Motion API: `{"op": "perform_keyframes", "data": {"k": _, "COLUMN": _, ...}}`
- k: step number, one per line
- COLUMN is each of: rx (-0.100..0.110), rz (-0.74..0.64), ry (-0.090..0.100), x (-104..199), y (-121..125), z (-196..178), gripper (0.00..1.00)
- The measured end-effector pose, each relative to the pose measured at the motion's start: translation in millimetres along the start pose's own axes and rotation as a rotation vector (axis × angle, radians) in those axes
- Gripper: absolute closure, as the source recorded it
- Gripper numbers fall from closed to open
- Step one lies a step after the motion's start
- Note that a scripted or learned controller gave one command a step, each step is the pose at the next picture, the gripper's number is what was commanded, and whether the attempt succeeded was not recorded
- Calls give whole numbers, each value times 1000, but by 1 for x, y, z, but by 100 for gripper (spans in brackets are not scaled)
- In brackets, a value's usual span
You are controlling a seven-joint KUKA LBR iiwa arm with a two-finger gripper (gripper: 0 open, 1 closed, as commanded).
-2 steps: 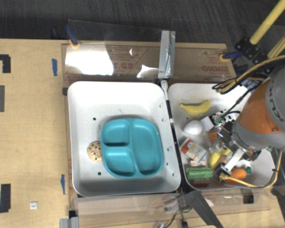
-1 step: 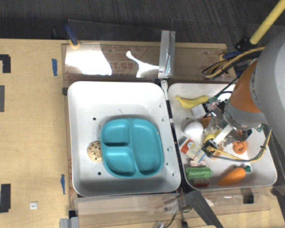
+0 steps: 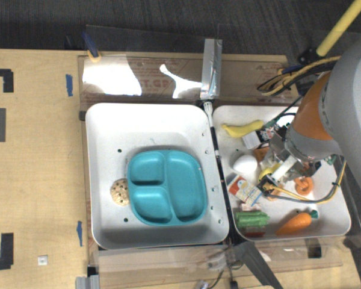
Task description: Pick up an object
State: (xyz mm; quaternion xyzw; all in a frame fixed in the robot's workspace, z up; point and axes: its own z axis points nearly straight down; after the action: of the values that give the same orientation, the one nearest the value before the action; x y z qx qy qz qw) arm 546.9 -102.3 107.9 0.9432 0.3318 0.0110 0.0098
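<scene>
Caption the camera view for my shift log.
Tool hovers over cluttered right bin; teal tray and cookie sit in left bin.

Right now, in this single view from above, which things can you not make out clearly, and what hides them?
1. Camera view: the arm covers the far right part of the right bin.
2. Camera view: the arm also half covers the orange thing, so its kind is unclear.
3. Camera view: the print on the packet is too small to read.
4. Camera view: the speckled round thing beside the teal plate is too blurred to name.
</scene>
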Motion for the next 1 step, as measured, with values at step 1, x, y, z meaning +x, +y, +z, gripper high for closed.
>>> {"op": "perform_keyframes", "data": {"k": 1, "rx": 1, "rz": -4, "ry": -2, "x": 1, "y": 0, "z": -8, "gripper": 100}}
